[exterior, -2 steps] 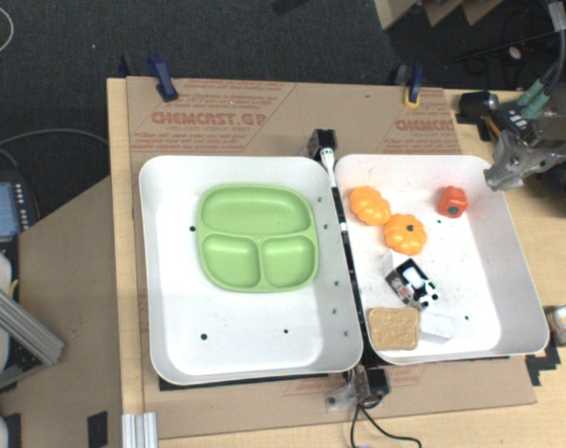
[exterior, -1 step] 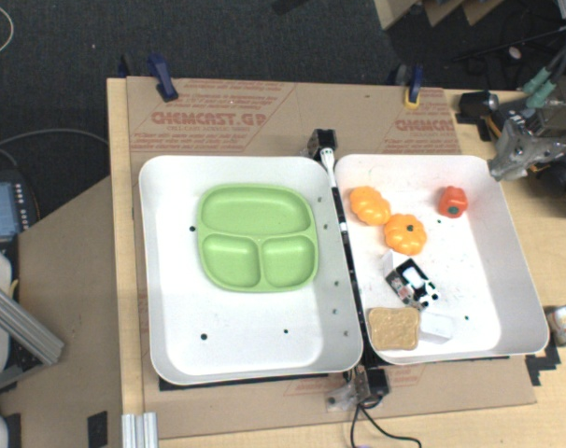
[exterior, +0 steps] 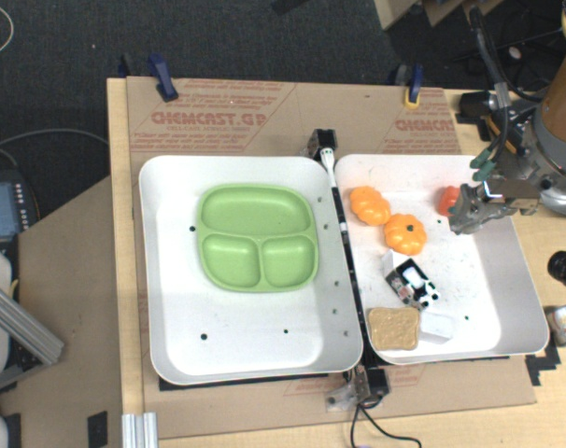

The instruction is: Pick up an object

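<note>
As I read the right bin from its near edge outward: tan sponge-like square; black-and-white item; two orange pumpkins, rounded, probably light and slick, best gripped across the middle; red object at the far side, touching my pincer. Whether the pincer is spread or closed, I cannot tell.

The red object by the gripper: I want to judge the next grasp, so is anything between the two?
Nothing visible stands between them. The red object lies in the right bin directly beside the gripper. The two orange pumpkins sit on its far side, away from the gripper.
</note>
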Robot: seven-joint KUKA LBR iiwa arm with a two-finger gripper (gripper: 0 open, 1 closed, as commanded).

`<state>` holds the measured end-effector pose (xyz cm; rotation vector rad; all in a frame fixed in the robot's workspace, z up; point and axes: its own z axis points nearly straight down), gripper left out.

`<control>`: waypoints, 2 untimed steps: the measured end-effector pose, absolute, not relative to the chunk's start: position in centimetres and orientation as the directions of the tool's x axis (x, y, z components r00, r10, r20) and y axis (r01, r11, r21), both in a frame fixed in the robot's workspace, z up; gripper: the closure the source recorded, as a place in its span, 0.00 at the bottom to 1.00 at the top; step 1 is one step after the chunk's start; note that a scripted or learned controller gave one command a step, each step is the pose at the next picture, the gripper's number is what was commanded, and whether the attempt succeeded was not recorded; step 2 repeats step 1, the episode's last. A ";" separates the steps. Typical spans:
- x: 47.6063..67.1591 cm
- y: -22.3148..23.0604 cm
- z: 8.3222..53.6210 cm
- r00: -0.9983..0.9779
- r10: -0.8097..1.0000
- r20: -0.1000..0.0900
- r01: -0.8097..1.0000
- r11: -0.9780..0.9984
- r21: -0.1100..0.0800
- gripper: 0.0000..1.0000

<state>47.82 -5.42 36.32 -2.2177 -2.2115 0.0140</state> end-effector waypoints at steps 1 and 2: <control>47.6 7.0 23.9 -0.012 1.000 0.003 1.000 0.012 -0.015 1.00; 47.6 7.0 23.9 -0.012 1.000 0.003 1.000 0.012 -0.015 1.00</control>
